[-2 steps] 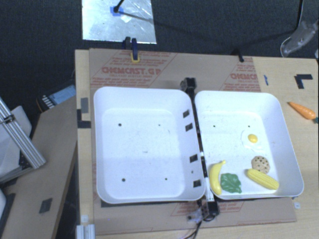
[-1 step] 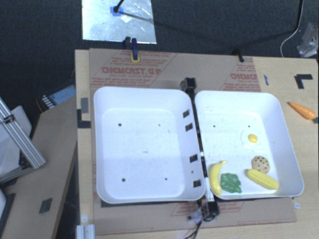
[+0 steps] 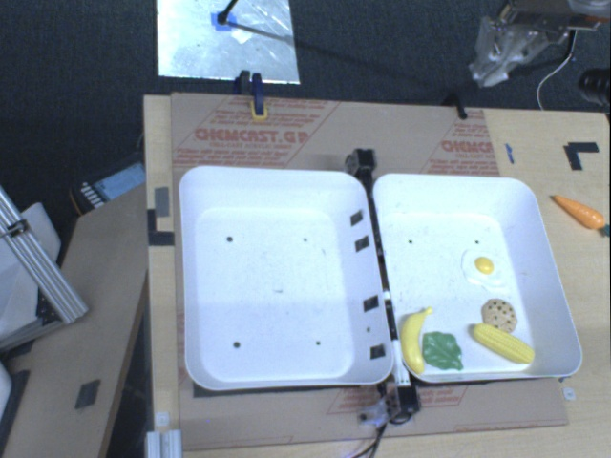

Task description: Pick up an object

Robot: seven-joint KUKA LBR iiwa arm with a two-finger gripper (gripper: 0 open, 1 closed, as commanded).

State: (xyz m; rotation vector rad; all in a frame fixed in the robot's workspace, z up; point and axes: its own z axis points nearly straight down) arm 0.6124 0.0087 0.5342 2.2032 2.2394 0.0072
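Toy banana lying at the right bin's near-left corner, touching a green leaf; corn, cookie and fried egg nearby. Likely light, hard, slick plastic; best pinched across the narrow middle. Gripper parked high beyond the bins, grip state impossible to tell.

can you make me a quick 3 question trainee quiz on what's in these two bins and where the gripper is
1. True or false: the banana lies in the left bin.
2. Which touches the banana? A) cookie B) green leaf C) fried egg
3. Fill in: the carrot lies on the bench, ____ the right bin.

Key: 1 false, it lies in the right bin. 2 B. 3 outside. The gripper hangs above the bench's far right corner, away from the corn.
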